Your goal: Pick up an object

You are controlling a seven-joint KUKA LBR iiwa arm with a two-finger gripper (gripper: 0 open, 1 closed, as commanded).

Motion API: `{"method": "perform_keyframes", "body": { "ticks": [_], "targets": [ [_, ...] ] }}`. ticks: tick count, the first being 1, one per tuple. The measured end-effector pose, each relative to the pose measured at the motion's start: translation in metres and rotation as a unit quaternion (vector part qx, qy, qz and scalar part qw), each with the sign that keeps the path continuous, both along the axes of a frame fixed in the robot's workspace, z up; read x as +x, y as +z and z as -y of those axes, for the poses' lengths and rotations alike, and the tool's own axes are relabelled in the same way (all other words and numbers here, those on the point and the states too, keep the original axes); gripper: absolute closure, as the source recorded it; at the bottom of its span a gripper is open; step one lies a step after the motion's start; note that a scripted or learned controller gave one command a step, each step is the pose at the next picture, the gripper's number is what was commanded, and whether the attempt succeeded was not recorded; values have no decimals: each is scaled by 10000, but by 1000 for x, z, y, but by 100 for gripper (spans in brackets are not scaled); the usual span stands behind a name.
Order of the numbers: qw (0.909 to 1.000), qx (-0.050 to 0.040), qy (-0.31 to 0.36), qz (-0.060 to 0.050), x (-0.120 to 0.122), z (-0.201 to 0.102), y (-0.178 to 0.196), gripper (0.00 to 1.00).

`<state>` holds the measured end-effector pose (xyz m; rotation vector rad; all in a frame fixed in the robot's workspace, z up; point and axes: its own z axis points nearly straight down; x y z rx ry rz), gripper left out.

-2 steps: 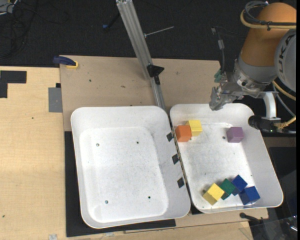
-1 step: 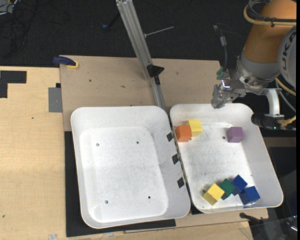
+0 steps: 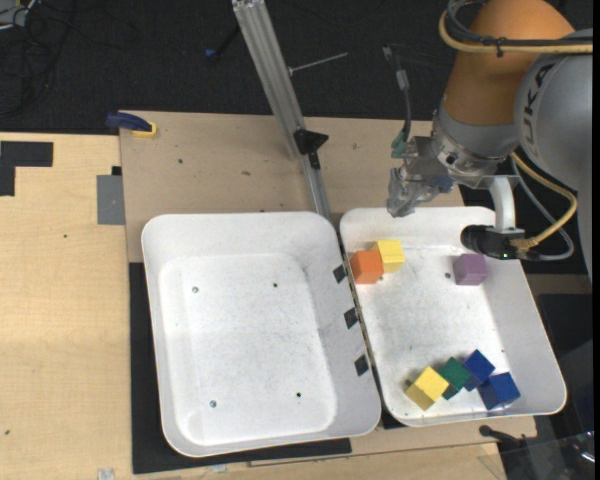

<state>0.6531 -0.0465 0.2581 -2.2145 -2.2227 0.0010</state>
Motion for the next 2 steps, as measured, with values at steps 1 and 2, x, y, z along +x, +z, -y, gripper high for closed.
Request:
{"method": "perform_keyframes", "body": {
  "ticks": [1,2],
  "targets": [
    [10000,-3,1,-12,-12,-52,-18,100],
    [10000,0,8,-4,-16,-114,-19,100]
  ]
}}
